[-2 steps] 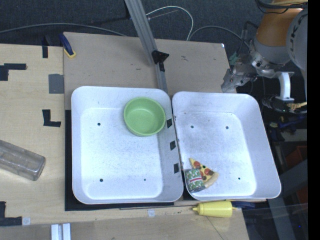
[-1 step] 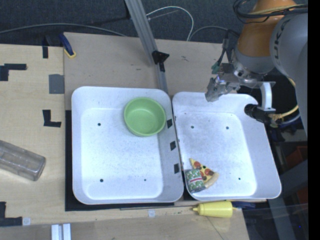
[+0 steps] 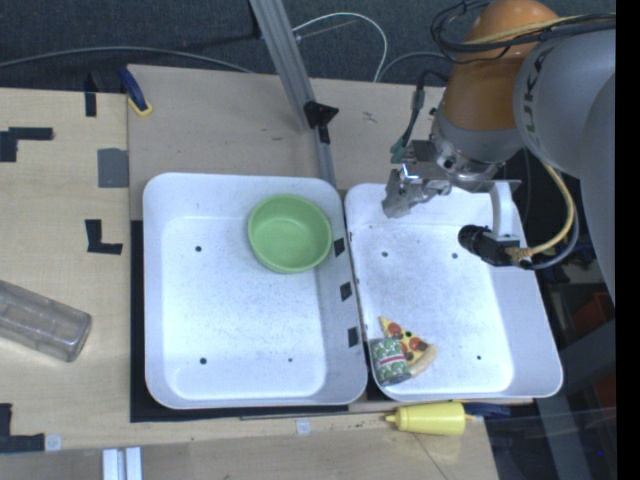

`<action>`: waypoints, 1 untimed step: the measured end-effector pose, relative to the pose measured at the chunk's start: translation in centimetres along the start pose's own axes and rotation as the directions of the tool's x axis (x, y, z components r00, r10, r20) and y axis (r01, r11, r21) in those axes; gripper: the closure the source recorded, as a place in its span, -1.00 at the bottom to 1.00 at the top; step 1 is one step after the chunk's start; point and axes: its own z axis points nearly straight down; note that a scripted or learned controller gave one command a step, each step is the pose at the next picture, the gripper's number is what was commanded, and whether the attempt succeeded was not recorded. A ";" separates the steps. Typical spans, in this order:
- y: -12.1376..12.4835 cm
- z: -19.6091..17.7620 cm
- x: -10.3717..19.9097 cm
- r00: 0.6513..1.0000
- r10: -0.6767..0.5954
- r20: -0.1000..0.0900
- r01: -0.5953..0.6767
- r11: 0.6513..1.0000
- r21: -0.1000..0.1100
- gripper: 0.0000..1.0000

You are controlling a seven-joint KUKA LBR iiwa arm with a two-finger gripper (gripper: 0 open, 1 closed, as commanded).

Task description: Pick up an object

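Camera view shows the likeliest thing for me to lift, a small flat pizza-slice toy with a green patterned piece against it (image 3: 401,352), lying in the near left corner of the right-hand shallow white bin (image 3: 520,348), well below my claw (image 3: 403,194) and on the opposite side of that bin. My claw hangs at the bin's far left corner, just over the rim, holding nothing; whether its tips are apart or together I cannot tell at this angle. To do this well I judge I should travel along the dividing wall toward the toy, staying high, then come straight down, since the toy sits tight against the rim and a slanted approach may catch the wall. A round pale green plastic bowl (image 3: 290,232) sits left of my claw in the left-hand white bin (image 3: 180,298). A yellow squeeze bottle (image 3: 432,419) lies on the bench (image 3: 200,118) beyond the toy.
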 end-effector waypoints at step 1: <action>-3.4 1.1 4.8 1.000 0.001 0.001 -0.001 1.000 0.002 1.00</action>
